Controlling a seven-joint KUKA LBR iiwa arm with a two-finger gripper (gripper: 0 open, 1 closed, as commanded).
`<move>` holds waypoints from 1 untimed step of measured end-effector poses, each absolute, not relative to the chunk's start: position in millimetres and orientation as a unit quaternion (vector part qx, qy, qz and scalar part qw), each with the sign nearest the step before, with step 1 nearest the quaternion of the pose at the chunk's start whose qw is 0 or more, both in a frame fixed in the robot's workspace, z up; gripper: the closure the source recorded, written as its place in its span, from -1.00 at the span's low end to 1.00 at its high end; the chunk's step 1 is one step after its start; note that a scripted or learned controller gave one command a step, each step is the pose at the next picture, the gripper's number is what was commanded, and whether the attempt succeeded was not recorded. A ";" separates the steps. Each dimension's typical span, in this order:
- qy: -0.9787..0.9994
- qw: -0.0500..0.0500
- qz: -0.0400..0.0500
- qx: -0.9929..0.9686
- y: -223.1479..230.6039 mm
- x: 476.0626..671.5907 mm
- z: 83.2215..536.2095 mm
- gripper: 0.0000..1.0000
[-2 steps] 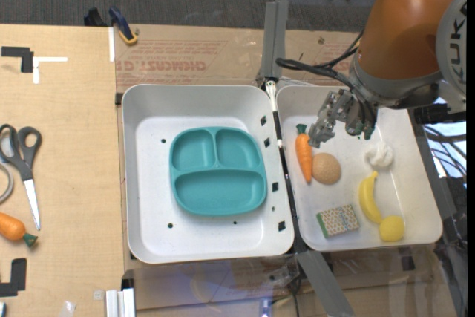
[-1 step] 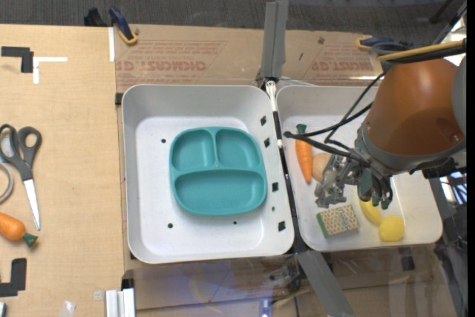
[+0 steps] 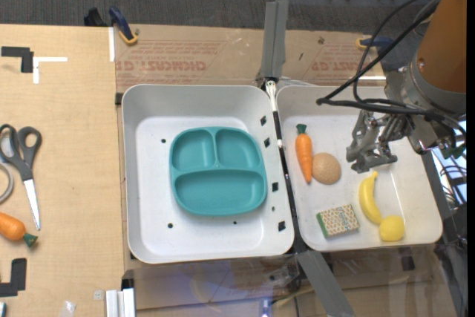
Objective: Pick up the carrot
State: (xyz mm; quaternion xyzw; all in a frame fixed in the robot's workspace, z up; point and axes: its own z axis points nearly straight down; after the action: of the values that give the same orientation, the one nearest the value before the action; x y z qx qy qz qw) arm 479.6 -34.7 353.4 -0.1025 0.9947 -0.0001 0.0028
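Note:
An orange carrot (image 3: pixel 303 153) with a green top lies lengthwise at the left side of the right bin (image 3: pixel 415 234), close to the divider. A tan egg-shaped item (image 3: pixel 326 168) touches its right side. My gripper (image 3: pixel 371 154) hangs over the middle of the right bin, right of the carrot and above the banana, with nothing visible between its fingers. Whether they are open or shut is unclear from this angle.
A yellow banana (image 3: pixel 368 197), a yellow lemon (image 3: pixel 392 228) and a patterned sponge block (image 3: pixel 338 220) lie in the right bin's front half. The left bin (image 3: pixel 141 182) holds a teal divided plate (image 3: pixel 218 170). Scissors (image 3: pixel 22 167) and a second carrot (image 3: pixel 13 228) rest on the bench at the left.

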 end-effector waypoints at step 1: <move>0.993 0.000 0.001 -0.117 32.1 505.9 190.9 1.00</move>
State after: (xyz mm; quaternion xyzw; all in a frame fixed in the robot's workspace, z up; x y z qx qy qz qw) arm 505.9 32.1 190.9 -0.1167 0.9932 0.0006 -0.0003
